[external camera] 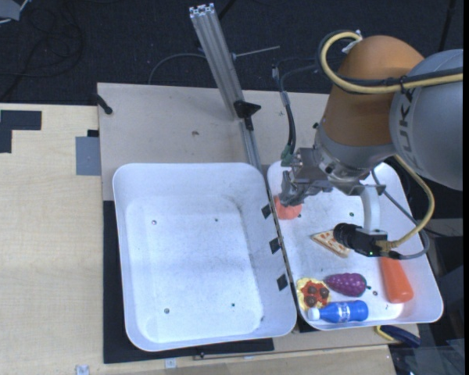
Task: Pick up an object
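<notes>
camera view. the arm (375, 108) reaches in from the right, and the gripper (295, 198) stands low over the near-left part of the right bin (316, 213), close to the wall it shares with the left bin (187, 241).

a small red object (286, 209) lies directly at the gripper's lower end, touching it or very nearly so, beside that dividing wall. the wrist hides the contact. it cannot be told whether the tool is spread or pressed together, nor whether the red object is pinched or merely lying under it.

other contents of the right bin, all well apart from the tool: a pizza-slice toy (330, 242) near the middle, a purple grape bunch (347, 283) below it, a yellow and red toy (313, 291) just left of the grapes, a blue bottle (340, 312) along the near wall, and an orange carrot-like piece (396, 280) toward the right wall.

status, as a judgement: the approach looks complete and the tool is at grasp height on its likely target, the red object. a secure hold is not confirmed, and nothing is visibly raised clear of the bin floor. what remains is to close firmly on the object if that is not done, and to lift it free. risk noted: the object sits tight to the bin wall, which may spoil the closing.
</notes>
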